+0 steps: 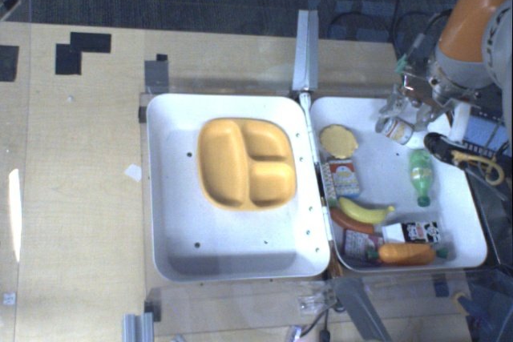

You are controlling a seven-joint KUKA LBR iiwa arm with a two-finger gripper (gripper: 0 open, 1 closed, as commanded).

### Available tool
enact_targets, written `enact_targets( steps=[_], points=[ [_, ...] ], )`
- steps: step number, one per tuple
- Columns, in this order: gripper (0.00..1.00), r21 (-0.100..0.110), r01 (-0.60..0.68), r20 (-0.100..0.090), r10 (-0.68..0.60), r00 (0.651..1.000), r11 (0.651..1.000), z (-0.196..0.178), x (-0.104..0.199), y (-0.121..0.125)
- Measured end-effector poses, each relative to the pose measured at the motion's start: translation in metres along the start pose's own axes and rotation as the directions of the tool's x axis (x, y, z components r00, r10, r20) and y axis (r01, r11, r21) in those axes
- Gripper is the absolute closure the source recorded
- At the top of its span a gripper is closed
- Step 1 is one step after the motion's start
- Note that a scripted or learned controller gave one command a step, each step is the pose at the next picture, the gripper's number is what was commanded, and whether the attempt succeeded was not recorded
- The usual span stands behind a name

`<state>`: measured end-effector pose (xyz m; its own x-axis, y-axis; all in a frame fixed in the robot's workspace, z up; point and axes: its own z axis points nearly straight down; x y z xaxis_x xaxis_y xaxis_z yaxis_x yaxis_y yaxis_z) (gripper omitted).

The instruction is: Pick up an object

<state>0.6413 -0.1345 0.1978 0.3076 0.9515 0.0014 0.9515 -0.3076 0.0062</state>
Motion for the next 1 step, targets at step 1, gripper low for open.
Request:
enact_targets(
  steps=[1],
  points=[
    [0.0,0.0,0.0,0.0,0.0,1.0,1.0,0.0,-0.0003,0.0]
  ],
)
